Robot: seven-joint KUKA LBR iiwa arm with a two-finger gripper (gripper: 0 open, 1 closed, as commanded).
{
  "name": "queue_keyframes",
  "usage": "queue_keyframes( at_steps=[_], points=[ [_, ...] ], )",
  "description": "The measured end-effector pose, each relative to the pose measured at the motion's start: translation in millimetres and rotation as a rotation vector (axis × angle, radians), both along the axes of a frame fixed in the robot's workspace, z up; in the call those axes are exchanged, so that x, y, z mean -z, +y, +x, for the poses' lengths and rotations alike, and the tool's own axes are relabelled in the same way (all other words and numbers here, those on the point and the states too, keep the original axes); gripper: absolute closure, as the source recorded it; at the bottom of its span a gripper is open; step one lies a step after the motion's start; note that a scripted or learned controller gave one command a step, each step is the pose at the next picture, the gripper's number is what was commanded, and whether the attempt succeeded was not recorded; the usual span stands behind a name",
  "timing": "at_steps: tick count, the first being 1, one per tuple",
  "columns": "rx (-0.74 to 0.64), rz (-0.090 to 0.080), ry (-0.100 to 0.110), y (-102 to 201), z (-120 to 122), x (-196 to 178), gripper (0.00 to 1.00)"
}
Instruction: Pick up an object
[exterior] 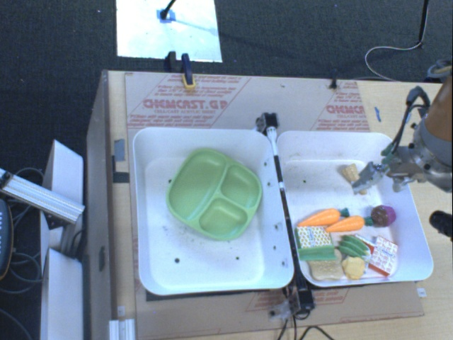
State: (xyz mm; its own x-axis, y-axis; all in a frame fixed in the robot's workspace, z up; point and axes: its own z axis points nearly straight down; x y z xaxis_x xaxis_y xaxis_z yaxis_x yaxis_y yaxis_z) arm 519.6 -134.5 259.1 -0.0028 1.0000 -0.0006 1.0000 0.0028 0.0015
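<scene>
The right bin (322, 154) holds several toy foods. A small tan piece (349, 172) lies near its middle. In front of it are two orange carrots (320, 217) (346, 224) and a purple round item (383, 215). Green pods (352, 246), a checkered card (311, 236), a red-and-white packet (384, 255) and a yellow piece (352, 267) crowd the front corner. My gripper (383, 178) hangs over the bin's right side, just right of the tan piece and above the purple item. It is open, and nothing sits between its fingers (364, 177).
The left bin (145, 211) carries a light green divided plate (214, 193), tilted slightly. A black divider rail (277, 183) runs between the two bins. Cardboard (212, 98) lies under the bins' far side, and a cable (396, 48) loops at the back right.
</scene>
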Motion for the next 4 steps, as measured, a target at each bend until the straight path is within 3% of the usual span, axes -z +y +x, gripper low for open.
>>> queue_keyframes(
  at_steps=[1,2,3,4],
  points=[
    [0.003,-0.001,-0.002,-35.6,-16.4,143.7,0.00],
    [-0.001,0.001,0.000,-5.4,45.6,175.0,0.00],
    [-0.001,0.000,-0.003,-6.2,46.3,164.1,1.00],
    [-0.002,0.001,-0.003,59.8,56.7,37.8,1.00]
  ],
)
